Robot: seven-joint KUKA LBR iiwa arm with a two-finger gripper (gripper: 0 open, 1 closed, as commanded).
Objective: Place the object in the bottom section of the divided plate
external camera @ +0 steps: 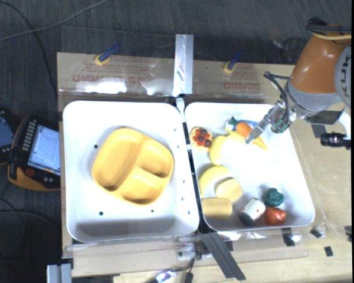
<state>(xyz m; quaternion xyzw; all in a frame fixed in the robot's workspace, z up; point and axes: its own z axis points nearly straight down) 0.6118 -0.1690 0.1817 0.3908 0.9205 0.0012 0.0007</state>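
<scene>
A yellow divided plate (pixel 131 164) lies in the left bin (pixel 82 217), with three sections; its bottom section (pixel 141 188) holds nothing. My gripper (pixel 255 135) reaches down into the back of the right bin (pixel 301 181). Its tip is right beside a small orange toy with a green end (pixel 242 128) and a yellow wedge (pixel 263 144). I see nothing clearly held in it.
The right bin also holds several toy foods: a red-spotted piece (pixel 200 136), a yellow fruit (pixel 219 150), pale yellow rounds (pixel 219 183), a bread roll (pixel 216 207), a grey can (pixel 252 211), a green piece (pixel 274 196) and a red one (pixel 275 216).
</scene>
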